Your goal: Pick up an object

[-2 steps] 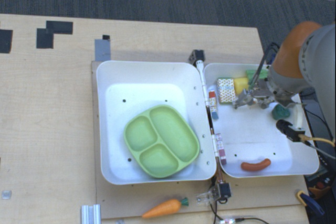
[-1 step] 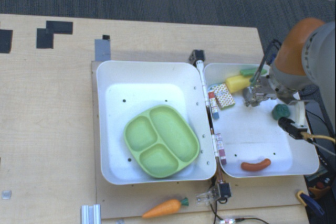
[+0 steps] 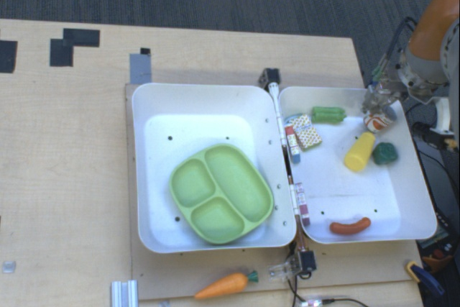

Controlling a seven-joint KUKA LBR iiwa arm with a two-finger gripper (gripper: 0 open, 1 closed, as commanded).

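Yellow bottle [image 3: 359, 152] lying tilted in right bin [image 3: 410, 226], just beside green ball [image 3: 386, 152]. Gripper [image 3: 379, 111] hovering above bottle's upper end near small white-orange item [image 3: 376, 122]; finger state cannot be told. Descent best centred over bottle, ball avoided.

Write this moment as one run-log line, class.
gripper: over right bin, far edge, by small white-orange object | grasp: unconfirmed | yellow bottle: lying in bin

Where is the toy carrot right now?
The toy carrot lies on the wooden bench outside both bins, just in front of the left bin that holds the green divided plate.
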